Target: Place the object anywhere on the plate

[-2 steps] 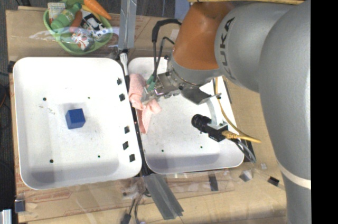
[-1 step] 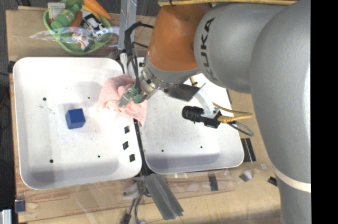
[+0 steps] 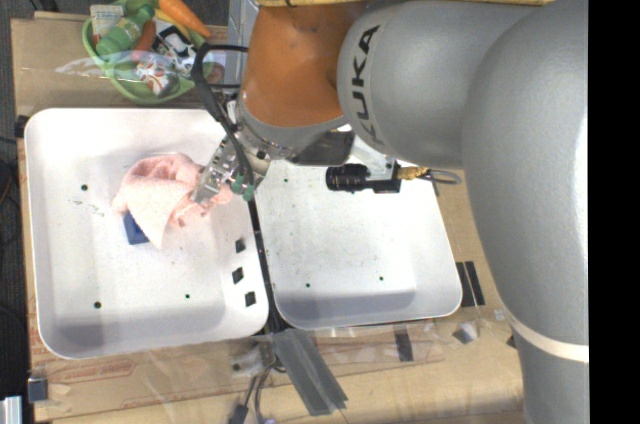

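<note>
A pink plate point(image 3: 157, 180) lies in the left bin point(image 3: 70, 302), toward its back and middle, and looks tilted, with a pale underside showing. A small blue object point(image 3: 135, 230) pokes out from under the plate's front-left edge. My gripper point(image 3: 217, 182) hangs low over the plate's right rim, close to the divider between the bins. The wrist above it hides what lies directly beneath. Nothing can be made out in the gripper's grasp.
The right bin point(image 3: 350, 252) sits beside the left one; the arm's grey and orange body point(image 3: 400, 62) covers its back part. A green bowl point(image 3: 140, 52) with several toy items stands behind the left bin. Bench edges run around both bins.
</note>
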Controlling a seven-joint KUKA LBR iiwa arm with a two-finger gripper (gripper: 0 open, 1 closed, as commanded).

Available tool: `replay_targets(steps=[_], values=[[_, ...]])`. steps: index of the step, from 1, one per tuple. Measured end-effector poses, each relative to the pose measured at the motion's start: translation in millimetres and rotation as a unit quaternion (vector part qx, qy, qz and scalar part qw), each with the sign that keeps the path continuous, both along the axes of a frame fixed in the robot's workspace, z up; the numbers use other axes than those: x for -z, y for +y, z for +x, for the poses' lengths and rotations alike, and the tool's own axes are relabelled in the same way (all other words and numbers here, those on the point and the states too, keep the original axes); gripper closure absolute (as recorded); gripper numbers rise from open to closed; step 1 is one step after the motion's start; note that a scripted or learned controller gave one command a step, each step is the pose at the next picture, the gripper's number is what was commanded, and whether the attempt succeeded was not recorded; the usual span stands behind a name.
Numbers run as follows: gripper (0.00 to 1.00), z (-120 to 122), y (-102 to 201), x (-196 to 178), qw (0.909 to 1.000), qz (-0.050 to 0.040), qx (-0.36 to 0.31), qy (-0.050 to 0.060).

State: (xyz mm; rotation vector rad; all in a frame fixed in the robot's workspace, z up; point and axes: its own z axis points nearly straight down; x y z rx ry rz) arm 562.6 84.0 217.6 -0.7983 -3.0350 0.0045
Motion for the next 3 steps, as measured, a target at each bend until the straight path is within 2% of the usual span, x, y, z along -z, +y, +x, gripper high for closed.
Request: replay_targets(steps=[1,2,3], values=[[1.0,13.1,49.9,-13.6,0.9797,0.0008,-0.201,-0.001],[1.0,26.3,99.4,-11.0,0.9667,0.0009,-0.256,0.0],[0.0,26.5,99.3,-11.4,0.9667,0.0009,-0.256,0.0]])
